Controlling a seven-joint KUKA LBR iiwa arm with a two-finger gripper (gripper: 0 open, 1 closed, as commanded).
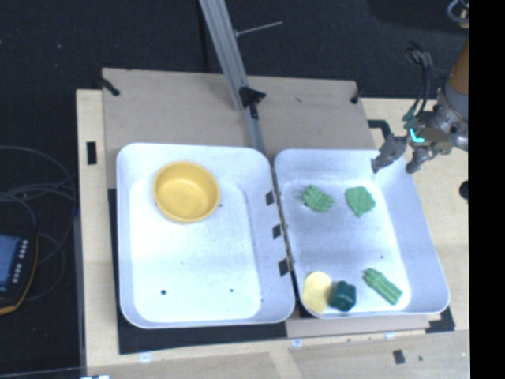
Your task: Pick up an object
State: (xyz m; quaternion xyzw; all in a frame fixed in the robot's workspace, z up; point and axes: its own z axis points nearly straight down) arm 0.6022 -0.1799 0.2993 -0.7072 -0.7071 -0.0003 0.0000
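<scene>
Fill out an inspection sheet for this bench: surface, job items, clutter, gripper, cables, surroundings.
Surface: two white bins side by side, left bin and right bin, on a bench.
Job's things: left bin holds a yellow bowl; right bin holds three green pieces, a pale yellow object touching a dark green object.
Clutter: nothing seen.
Grippers: gripper above the right bin's far right corner, jaws open, holding nothing.
Cables: black cables left of the bench.
Surroundings: handheld pendant at left edge; metal rail behind.

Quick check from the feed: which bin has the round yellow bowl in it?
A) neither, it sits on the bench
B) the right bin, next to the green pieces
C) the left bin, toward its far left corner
C: the round yellow bowl sits in the left white bin, near its far left corner.
</scene>
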